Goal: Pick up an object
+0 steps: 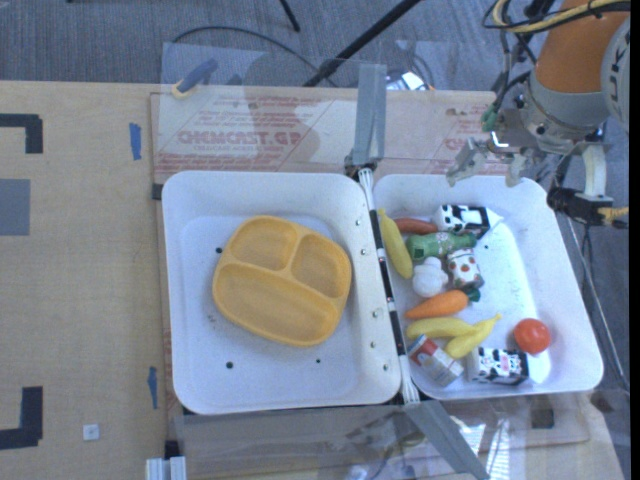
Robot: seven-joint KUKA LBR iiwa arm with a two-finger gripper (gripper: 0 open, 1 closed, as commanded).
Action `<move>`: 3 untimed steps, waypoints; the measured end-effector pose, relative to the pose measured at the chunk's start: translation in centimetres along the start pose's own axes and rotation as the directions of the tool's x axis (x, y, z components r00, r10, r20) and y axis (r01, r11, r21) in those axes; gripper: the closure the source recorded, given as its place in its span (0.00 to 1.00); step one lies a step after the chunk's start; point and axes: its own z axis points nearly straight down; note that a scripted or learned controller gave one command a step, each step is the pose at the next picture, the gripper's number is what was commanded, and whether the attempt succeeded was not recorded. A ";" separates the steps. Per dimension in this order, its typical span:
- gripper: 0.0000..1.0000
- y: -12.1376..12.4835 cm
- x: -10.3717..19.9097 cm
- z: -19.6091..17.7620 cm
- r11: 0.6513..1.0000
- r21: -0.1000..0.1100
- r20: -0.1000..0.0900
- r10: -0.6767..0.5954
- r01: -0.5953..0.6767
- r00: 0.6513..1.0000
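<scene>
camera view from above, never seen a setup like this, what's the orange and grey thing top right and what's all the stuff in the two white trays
The camera is fixed above a bench and looks down at a slant. The orange and grey thing is a robot arm reaching in from the right. At its end is a two-finger claw, which hovers over the back edge of the right bin. Nothing sits between its fingers, so it holds nothing.

The left bin holds a yellow divided plate. The right bin holds small toys: a banana, a carrot, a white ball, a red tomato, two black-and-white cow figures and a few more pieces.

The arm's job is to pick one up.
</scene>
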 end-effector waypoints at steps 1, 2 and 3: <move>0.00 0.4 0.1 1.5 0.999 0.001 -0.001 0.054 -0.054 0.999; 0.00 -1.4 -2.4 11.2 0.999 -0.032 0.008 0.023 -0.023 1.000; 0.00 -1.7 -2.4 11.9 0.996 -0.039 0.021 -0.076 0.077 0.997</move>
